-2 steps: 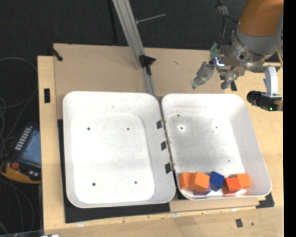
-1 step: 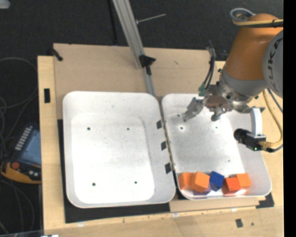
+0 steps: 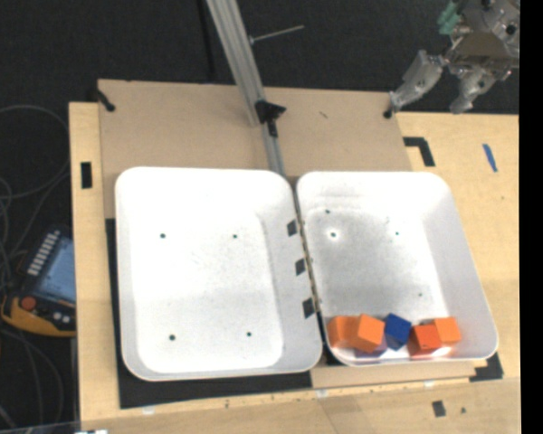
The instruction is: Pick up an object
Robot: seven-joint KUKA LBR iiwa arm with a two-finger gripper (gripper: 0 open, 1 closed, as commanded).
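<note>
Small orange blocks (image 3: 356, 332) and a blue block (image 3: 397, 329) crowd the right white bin's (image 3: 462, 242) near edge, partly overlapping. The jaws (image 3: 443, 84), parted and holding nothing, hang above the desk's (image 3: 344, 138) far corner.

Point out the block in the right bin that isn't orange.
The blue block, at the bin's near edge, sits between the orange pair on its left and the orange blocks on its right.

Two shallow white plastic bins side by side on tan wooden bench (image 3: 344, 134): left bin (image 3: 208, 269), right bin (image 3: 389, 242). Slanted grey metal rail (image 3: 240, 48) behind. Orange-blue handheld pendant (image 3: 50, 283) far left among cables.
</note>
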